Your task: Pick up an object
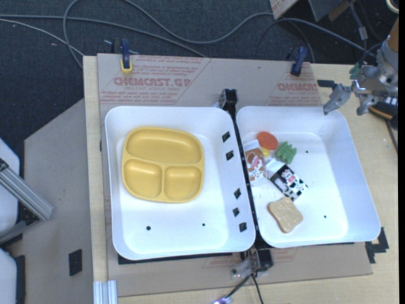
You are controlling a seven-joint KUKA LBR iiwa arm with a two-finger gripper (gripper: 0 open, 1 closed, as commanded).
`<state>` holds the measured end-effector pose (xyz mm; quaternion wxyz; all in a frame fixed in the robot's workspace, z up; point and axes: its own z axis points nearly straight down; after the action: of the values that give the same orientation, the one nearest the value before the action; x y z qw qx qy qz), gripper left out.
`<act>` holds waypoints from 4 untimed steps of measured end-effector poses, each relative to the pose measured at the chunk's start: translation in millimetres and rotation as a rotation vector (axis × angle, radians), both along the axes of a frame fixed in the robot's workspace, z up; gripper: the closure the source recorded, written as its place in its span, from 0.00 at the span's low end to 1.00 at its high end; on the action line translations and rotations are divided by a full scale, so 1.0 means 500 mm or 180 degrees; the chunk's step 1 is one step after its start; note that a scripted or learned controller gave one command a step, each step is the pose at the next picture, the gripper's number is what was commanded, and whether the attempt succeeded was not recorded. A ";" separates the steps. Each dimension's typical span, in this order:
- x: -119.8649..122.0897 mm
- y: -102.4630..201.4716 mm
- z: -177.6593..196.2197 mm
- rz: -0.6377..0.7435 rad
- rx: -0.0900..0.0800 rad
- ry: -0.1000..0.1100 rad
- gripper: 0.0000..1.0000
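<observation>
The right bin (342, 189) holds a small cluster near its left wall: an orange-red round piece (267, 139), a green leafy toy (286, 151), a white and red packet (255, 163), a black and white carton (288, 182) and a tan toast slice (285, 215). My gripper (348, 101) hangs at the far right, above the right bin's back right corner and well apart from the cluster. Its two grey fingers (332, 102) are spread apart with nothing between them.
The left bin (126, 227) carries a yellow three-compartment tray (164, 164). Black clips line the divider between the bins (237, 170). Clamps (126, 56) hold the cardboard base at the back, and cables run across the dark floor behind.
</observation>
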<state>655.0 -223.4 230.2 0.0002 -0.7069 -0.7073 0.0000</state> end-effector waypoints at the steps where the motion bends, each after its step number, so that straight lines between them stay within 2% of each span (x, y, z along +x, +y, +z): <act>1: 0.009 0.005 -0.086 0.0004 0.0005 0.0015 0.00; 3: 0.004 0.024 -0.270 0.0003 0.0007 0.0019 0.00; 4: 0.009 0.022 -0.238 0.0006 -0.0004 -0.0007 1.00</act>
<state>659.4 -212.3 110.9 -0.0010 -0.7062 -0.7080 -0.0003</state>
